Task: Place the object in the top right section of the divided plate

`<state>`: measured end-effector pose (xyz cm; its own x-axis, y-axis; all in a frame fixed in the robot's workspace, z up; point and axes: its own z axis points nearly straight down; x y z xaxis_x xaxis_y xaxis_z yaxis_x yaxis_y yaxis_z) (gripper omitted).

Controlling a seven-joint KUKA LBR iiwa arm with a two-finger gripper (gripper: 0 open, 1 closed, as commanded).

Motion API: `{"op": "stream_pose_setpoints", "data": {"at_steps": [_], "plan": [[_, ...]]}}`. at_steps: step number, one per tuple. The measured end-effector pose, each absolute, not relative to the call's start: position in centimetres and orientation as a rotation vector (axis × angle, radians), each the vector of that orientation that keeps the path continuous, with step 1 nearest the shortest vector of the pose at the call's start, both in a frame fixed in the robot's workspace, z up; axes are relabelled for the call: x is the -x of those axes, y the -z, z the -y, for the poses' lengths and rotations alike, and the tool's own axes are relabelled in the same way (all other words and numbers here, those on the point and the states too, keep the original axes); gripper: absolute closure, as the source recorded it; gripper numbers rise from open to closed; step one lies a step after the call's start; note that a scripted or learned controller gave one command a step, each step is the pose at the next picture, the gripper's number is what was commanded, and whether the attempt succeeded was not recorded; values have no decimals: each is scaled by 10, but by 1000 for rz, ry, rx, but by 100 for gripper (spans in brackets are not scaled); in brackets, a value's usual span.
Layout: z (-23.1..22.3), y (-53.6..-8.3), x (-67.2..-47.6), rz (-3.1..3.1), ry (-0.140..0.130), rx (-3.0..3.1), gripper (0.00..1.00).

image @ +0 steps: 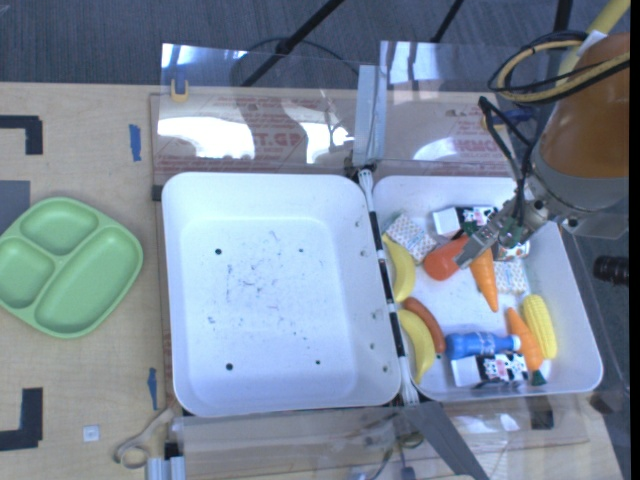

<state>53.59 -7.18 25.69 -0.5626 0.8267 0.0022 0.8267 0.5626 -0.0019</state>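
The green divided plate [68, 265] lies on the wooden bench at the far left, outside both bins, with nothing in its three sections. My gripper [490, 236] hangs low over the upper middle of the right bin [580, 353]. It is right above an orange carrot [486, 280] and next to a round orange toy [440, 261]. Whether anything sits in the gripper is not visible.
The right bin also holds two bananas [400, 268], a red sausage [425, 318], corn [540, 323], a second carrot [522, 333], a blue bottle [480, 345], a cow-print carton [492, 369] and small packets. The left bin [200, 368] lies between it and the plate.
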Motion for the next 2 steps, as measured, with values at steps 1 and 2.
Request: {"op": "stream_pose_setpoints", "data": {"at_steps": [1, 2], "plan": [[50, -185, -565, 2695, -4, 1602, 100], [-32, -204, -589, 2568, -5, 1805, 100]]}}
